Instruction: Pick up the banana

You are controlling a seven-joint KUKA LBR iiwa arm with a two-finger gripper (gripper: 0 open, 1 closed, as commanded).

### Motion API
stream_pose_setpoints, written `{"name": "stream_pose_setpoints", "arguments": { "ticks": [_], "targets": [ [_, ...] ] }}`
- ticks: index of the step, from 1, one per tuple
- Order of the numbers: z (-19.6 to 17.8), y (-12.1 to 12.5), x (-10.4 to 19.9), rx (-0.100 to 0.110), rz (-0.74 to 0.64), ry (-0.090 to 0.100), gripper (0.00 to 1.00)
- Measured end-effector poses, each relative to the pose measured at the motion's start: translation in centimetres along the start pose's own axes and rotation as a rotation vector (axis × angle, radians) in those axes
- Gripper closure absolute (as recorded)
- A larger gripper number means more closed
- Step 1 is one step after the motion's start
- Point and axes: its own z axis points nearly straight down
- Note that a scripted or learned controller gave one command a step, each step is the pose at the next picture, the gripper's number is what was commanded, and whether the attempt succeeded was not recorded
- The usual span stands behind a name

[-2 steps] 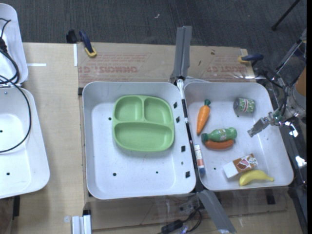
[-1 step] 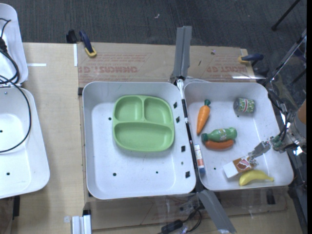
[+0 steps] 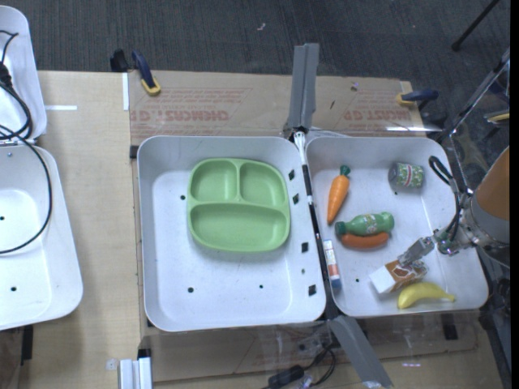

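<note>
On the left of the counter, the left bin holds a green divided plate, lying flat and well apart from the task's thing. A marker pen lies along the left wall of the right bin.

Further right in that bin are a toy carrot, tilted with its green top toward the far wall, and nearer the front a green bottle lying on its side, touching a reddish sausage-shaped piece just in front of it. A small can rests near the far right corner.

The banana lies in the front right corner, close to the front wall, curved, with one end pointing right. Just beside its left end sit a white block and a small orange and white item, so close that I cannot tell whether they touch it.

The tool hangs just above and behind the banana, over the small orange item, and reaches in from the right. Whether its fingers are spread or pressed together I cannot tell; nothing visibly sits between them.

To do this step well, I judge the tool should shift toward the front wall and centre over the banana's thick middle, fingers closing across its narrow width. It should stay clear of the white block and the bin wall, since a clipped neighbour could push the fruit aside.
</note>
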Motion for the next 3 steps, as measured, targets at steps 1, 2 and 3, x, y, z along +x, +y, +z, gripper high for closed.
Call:
{"name": "stream_pose_setpoints", "arguments": {
  "ticks": [1, 2, 3],
  "targets": [
    [-0.1, 1.0, 2.6, -0.006, -0.093, -0.011, 0.0],
    [0.0, 0.5, 0.6, -0.006, -0.223, 0.008, 0.0],
    [0.0, 0.5, 0.2, -0.008, -0.334, 0.002, 0.0]
  ]
}}
